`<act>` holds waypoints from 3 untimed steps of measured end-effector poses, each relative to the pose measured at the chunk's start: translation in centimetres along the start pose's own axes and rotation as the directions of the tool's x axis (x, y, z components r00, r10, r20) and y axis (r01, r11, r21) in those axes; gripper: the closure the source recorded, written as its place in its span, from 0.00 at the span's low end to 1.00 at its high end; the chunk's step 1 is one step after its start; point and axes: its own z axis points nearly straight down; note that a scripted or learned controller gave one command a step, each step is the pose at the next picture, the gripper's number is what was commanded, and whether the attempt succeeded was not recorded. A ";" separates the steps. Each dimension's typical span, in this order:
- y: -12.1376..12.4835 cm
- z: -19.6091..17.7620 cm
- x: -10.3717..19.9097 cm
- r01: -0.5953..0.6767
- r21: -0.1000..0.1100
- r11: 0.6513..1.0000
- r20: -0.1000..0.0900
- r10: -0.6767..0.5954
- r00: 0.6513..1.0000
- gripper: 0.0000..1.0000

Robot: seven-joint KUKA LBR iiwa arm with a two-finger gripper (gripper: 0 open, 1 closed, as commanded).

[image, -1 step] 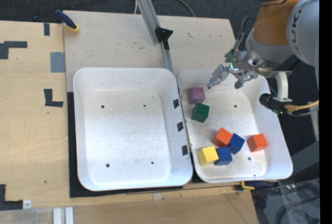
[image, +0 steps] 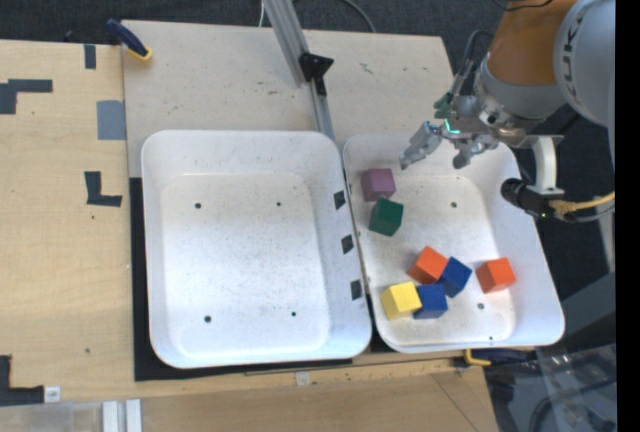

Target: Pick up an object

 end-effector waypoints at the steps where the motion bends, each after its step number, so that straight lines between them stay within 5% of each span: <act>1: -0.4 4.4 0.0 -0.001 0.004 1.000 0.001 0.001 1.000 0.00; 3: -0.8 14.0 1.0 -0.001 0.000 1.000 0.000 0.001 1.000 0.00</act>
